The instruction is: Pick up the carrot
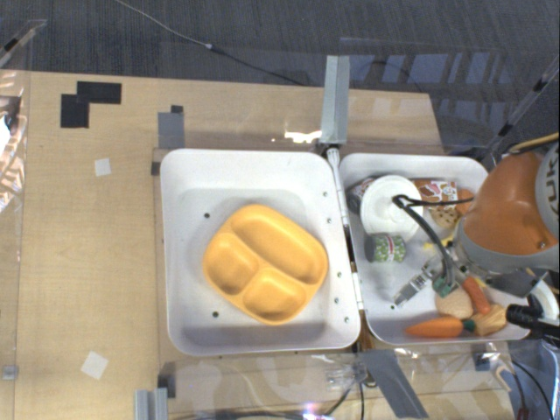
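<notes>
While the carrot [435, 327] lies nearby, the end effector [418, 285] seems parted, gripping nothing.

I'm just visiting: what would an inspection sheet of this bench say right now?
Surface: wooden bench bearing two white bins side by side.
Job's things: carrot lies near the front wall of the right bin.
Clutter: yellow divided tray in the left bin; white lidded container, small green-labelled can and other toy foods in the right bin.
Grippers: gripper low over the right bin, left of the arm's orange band.
Cables: black cable looping along the arm.
Surroundings: dark carpet behind.
</notes>
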`<state>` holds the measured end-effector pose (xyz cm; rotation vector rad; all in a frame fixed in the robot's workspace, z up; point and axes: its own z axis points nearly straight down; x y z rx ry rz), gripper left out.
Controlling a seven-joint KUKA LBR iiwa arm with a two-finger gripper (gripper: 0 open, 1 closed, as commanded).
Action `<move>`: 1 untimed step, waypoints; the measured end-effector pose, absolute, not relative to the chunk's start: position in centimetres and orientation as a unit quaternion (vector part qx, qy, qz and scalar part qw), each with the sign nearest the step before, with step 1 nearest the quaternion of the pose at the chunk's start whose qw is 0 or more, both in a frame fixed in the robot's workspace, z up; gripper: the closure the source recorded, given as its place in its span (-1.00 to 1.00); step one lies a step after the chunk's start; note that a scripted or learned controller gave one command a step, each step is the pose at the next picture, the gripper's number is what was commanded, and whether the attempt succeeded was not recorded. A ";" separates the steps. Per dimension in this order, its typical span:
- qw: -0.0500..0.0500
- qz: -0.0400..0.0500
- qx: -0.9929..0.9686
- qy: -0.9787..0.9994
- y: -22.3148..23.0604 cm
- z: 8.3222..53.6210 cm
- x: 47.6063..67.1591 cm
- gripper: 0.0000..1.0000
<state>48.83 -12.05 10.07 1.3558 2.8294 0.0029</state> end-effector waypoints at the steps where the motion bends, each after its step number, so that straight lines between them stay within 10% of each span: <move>1: 0.003 0.002 0.431 0.902 -9.0 10.2 52.1 -1.00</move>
